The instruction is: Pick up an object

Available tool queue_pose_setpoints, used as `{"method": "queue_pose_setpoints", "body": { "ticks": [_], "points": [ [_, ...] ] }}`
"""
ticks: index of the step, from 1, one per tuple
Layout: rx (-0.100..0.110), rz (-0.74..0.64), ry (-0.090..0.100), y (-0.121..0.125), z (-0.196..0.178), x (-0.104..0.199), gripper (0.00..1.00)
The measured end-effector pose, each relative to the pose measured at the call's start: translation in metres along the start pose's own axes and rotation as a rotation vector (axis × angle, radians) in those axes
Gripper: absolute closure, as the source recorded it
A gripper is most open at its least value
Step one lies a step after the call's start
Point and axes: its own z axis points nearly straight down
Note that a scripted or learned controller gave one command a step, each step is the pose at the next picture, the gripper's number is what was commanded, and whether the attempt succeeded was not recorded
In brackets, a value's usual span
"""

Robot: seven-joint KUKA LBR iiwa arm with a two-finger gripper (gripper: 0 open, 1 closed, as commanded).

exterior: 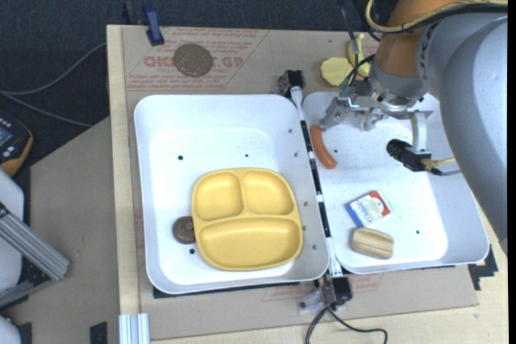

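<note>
My gripper (352, 113) hangs over the far left corner of the right bin (451, 242), below the orange wrist band. An orange stick (322, 147) lies just under and left of it, against the bin's left wall; I cannot tell whether they touch. Nearer the front of this bin lie a small blue, white and red packet (369, 209) and a tan block (372, 242). The left bin (161, 133) holds a yellow divided plate (244, 218) with a brown disc (185, 230) beside its left edge.
A yellow lump (334, 70) sits on the bench behind the right bin. A brown round disc (192, 59) and a blue clip (151, 24) lie on the cardboard behind the left bin. The big grey arm covers the right bin's far right side.
</note>
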Motion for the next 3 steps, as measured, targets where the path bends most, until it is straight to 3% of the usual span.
{"method": "queue_pose_setpoints", "body": {
  "ticks": [3],
  "points": [
    [0.006, 0.002, 0.001, -0.0019, 0.0001, 0.0014, 0.0]
  ]
}}
